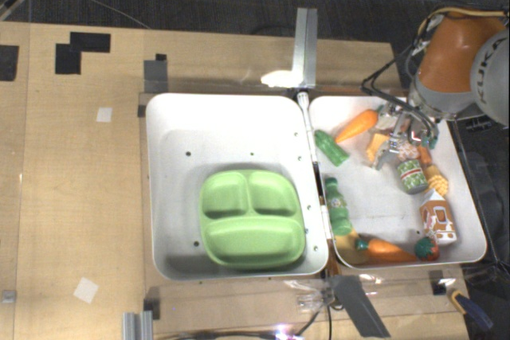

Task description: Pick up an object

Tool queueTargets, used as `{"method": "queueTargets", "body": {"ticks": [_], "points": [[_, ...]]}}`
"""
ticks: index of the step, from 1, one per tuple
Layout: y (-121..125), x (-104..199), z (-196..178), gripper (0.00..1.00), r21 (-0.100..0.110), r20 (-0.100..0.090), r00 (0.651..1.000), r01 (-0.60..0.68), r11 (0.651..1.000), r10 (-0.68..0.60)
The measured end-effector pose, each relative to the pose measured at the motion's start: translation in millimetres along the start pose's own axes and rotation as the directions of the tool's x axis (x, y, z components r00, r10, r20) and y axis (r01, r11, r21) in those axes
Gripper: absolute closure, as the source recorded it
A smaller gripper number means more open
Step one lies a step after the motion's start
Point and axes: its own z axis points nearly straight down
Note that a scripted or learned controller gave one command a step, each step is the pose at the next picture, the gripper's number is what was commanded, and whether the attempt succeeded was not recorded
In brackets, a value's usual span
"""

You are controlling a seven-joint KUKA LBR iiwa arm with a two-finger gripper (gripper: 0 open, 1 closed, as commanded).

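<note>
The claw [396,141] is lowered into the right bin [470,247] near its far edge, beside a carrot [356,125]. Whether anything is grasped cannot be told. No object is seen lifted, so the pick is judged unfinished.

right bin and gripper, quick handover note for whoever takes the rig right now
Gripper: low in the right bin, at the upper right, among the toy food; whether its fingers are open or shut can't be told.
Things: carrot beside the gripper, green can just below it, green bottle along the left wall, another carrot at the bottom, brown carton at lower right. Green divided tray lies in the left bin.
Done: nothing seen lifted.
Left: grasp and lift one object.
</note>
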Motion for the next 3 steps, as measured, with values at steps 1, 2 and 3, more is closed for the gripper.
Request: {"method": "queueTargets", "body": {"ticks": [1,2,3], "points": [[-31,60,-1,0.00,0.008,0.034,0.966,0.254,0.967,-0.255],[-49,110,-1,0.00,0.007,0.036,0.976,0.216,0.976,-0.216],[-12,131,-1,0.00,0.009,0.039,0.965,0.261,0.965,-0.261]]}}
